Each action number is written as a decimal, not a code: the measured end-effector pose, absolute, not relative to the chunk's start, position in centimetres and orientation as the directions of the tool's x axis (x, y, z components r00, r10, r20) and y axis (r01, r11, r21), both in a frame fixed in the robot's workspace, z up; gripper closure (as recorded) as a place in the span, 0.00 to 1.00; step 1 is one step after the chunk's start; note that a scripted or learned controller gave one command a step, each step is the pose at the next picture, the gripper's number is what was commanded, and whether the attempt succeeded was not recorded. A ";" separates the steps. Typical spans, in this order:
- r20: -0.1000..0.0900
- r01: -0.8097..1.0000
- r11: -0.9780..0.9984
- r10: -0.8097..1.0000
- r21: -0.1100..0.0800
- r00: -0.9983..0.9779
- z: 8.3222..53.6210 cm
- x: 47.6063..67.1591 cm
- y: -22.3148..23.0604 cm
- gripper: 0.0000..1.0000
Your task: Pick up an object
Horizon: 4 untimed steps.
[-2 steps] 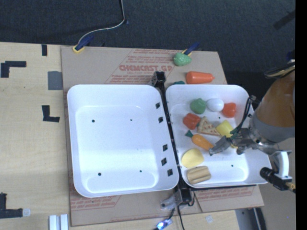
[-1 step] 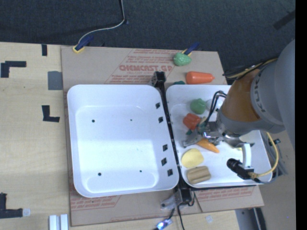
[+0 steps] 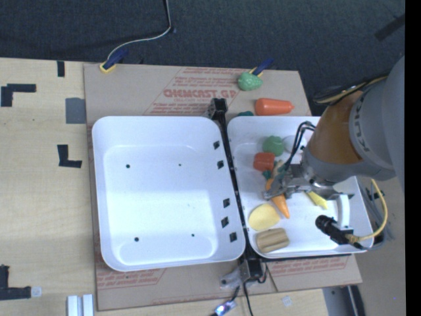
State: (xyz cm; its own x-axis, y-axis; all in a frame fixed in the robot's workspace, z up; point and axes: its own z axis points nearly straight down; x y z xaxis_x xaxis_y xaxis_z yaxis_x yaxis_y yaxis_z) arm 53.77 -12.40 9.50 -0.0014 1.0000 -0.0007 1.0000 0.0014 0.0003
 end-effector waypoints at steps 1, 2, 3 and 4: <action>0.002 1.000 0.015 1.000 0.018 -0.015 23.4 61.7 -0.9 1.00; 0.003 1.000 0.014 1.000 0.000 -0.014 18.7 65.1 11.8 1.00; -0.001 1.000 0.001 1.000 -0.004 -0.001 19.9 59.8 11.9 1.00; -0.002 1.000 -0.001 1.000 -0.011 0.001 16.6 52.7 10.7 1.00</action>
